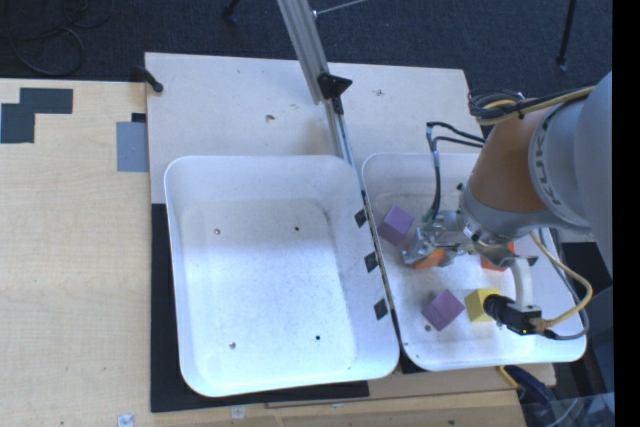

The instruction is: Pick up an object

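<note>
Fingers: my gripper (428,253) is down inside the right bin (400,177); whether its tips are apart or closed, I cannot tell from this slanted overhead view.
At the fingertips: an orange block (431,260) sits right at my gripper's tip, touching or just under it; only a sliver of it shows, and I cannot say it is held.
Upper purple cube (398,224): lies on the right bin's floor just up and left of my gripper, close to the wall that divides the two bins.
Lower purple cube (441,308): rests on the same floor below my gripper, toward the bin's near edge, clear of my tips.
Yellow block (480,303): just right of the lower purple cube, beside a black fitting with cable that hangs off my wrist.
Second orange piece (494,263): a small bit peeks out right of my gripper, under my wrist.
My arm (560,165): grey, with its orange band (500,165) over the right bin's far right side, reaching in from the right.
Left bin (260,275): white, shallow, set just beside the right bin.
Metal rail (300,15): slants up from the seam between the bins, past the bench's far edge.
</note>
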`<state>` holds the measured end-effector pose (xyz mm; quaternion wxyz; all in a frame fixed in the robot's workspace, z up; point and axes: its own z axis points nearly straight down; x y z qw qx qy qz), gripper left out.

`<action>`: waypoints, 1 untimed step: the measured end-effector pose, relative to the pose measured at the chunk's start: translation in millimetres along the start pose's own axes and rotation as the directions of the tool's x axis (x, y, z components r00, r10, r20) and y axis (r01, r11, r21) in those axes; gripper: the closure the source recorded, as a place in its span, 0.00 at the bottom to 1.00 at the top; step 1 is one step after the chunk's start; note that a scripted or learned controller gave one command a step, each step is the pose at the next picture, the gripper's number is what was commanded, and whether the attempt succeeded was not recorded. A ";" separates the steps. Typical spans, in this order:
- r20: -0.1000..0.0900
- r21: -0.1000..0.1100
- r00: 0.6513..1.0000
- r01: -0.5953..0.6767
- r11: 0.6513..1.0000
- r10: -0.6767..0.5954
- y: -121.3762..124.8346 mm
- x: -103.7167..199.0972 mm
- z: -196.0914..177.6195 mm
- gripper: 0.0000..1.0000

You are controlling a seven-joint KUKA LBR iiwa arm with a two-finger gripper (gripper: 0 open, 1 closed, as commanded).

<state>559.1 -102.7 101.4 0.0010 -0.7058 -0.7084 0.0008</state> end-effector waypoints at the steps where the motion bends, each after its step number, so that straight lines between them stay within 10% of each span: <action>1: -0.004 -0.002 1.000 0.001 1.000 -0.001 -62.8 69.2 -92.4 1.00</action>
